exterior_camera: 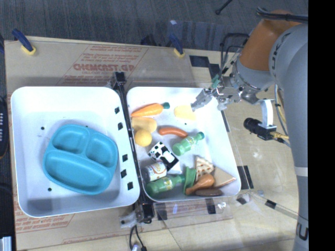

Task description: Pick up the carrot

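Observation:
The carrot (148, 109), orange with a dark green stub at its right end, lies near the back of the right bin (230, 150), close to the divider. My gripper (197, 104) hangs over the bin's back right part, tilted down to the left. It is about a hand's width right of the carrot and just beside a pale yellow round piece (182, 112). Nothing shows in its grasp.
The right bin also holds a yellow pear-shaped fruit (143, 124), a lemon (143, 137), a red-orange sausage (172, 132), two green bottles (187, 143), a black-and-white cube (161, 152), and another orange vegetable (203, 182) at the front. A blue divided plate (79, 157) lies in the left bin (26, 109).

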### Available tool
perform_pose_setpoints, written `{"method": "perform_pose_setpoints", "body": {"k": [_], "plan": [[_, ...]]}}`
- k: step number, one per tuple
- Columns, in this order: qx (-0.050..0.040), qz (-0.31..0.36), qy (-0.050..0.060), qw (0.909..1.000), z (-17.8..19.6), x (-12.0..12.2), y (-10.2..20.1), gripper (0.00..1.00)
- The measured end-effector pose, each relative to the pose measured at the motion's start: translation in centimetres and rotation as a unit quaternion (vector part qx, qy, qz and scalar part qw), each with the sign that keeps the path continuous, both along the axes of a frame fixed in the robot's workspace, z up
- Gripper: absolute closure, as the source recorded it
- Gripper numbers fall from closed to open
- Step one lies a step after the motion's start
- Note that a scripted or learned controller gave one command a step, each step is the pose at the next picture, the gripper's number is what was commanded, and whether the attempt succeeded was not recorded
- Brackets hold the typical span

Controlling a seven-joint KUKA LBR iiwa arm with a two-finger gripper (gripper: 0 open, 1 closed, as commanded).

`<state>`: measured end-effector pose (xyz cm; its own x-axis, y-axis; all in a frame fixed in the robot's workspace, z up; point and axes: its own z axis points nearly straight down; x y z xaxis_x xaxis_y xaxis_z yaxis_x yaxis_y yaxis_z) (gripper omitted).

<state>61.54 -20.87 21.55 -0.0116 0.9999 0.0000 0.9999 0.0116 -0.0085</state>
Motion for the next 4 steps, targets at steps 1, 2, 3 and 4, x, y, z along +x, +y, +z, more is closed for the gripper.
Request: {"method": "perform_pose_setpoints", "body": {"k": [1,2,3,4], "plan": [[-0.0025,-0.016,-0.011,0.9998,-11.5,-1.1,2.5,0.00],[0.0002,0.039,0.000,0.9992,-12.3,4.2,10.9,0.00],[-0.0045,0.043,0.004,0.9990,-11.2,4.0,10.4,1.00],[-0.0016,-0.227,-0.002,0.9739,-2.1,2.2,12.2,1.00]]}}
